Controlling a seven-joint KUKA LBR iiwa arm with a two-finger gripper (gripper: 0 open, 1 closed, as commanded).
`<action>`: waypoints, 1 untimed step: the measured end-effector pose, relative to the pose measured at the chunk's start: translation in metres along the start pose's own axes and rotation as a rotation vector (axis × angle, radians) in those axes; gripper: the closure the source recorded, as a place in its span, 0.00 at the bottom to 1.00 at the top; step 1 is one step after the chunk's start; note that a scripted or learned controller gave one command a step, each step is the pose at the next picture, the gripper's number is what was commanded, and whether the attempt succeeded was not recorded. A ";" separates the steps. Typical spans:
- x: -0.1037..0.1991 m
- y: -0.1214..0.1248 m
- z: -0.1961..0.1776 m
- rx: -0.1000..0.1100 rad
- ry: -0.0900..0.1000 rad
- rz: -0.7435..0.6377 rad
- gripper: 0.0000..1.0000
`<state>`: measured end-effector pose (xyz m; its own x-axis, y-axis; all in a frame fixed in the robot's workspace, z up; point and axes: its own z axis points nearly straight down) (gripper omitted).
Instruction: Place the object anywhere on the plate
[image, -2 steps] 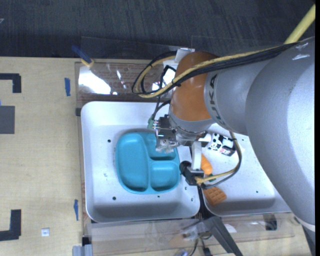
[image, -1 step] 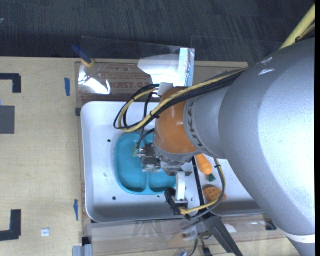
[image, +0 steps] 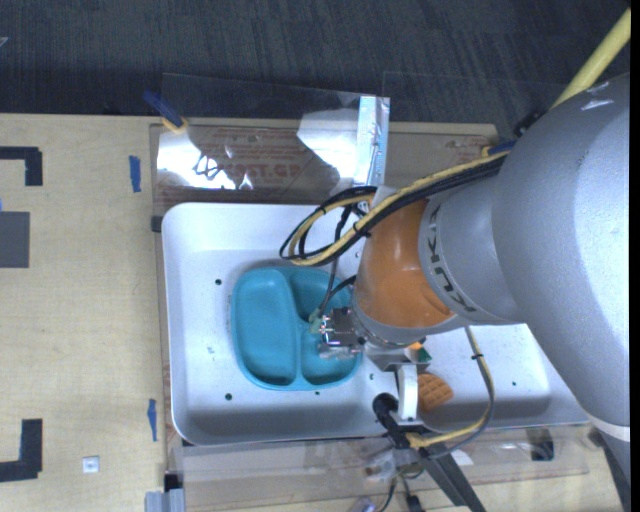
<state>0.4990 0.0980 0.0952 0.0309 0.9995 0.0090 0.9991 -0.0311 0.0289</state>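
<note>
**Arm leaning over the teal plate, object lying on the bin floor**

The grey arm (image: 560, 220) is reaching in from the right and taking up much of that side, with its orange band (image: 395, 270) bending down toward the white bin (image: 190, 300). The gripper (image: 335, 335) is hanging over the right-hand part of the plate (image: 262, 325), its small metal parts showing against the teal. Seen from above, it is giving no clear view of whether it is open or closed, so that cannot be told. Black and yellow cables (image: 320, 225) are looping out from the wrist and across the bin's far side.

The plate is looking like smooth, glossy teal plastic, rounded at the corners and divided by a ridge into two compartments. The orange-tan object (image: 433, 388) is lying on the bin floor just right of the plate, below the wrist and partly hidden by it. Its surface is looking rough and bumpy, and it is sitting apart from the plate.

The bin is shallow, white and smooth, with rounded corners and small dark holes in its floor. It is sitting on a pale wooden bench (image: 80, 300) carrying black marks (image: 30, 165) and bits of blue tape (image: 134, 172). A clear, shiny plastic sheet (image: 260, 150) is catching light beyond the bin, and dark carpet (image: 300, 50) is running along the top
</note>
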 end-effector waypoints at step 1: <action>0.007 -0.018 -0.056 0.029 -0.005 -0.240 1.00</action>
<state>0.4795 0.1055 0.1507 -0.2070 0.9783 0.0006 0.9783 0.2070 0.0010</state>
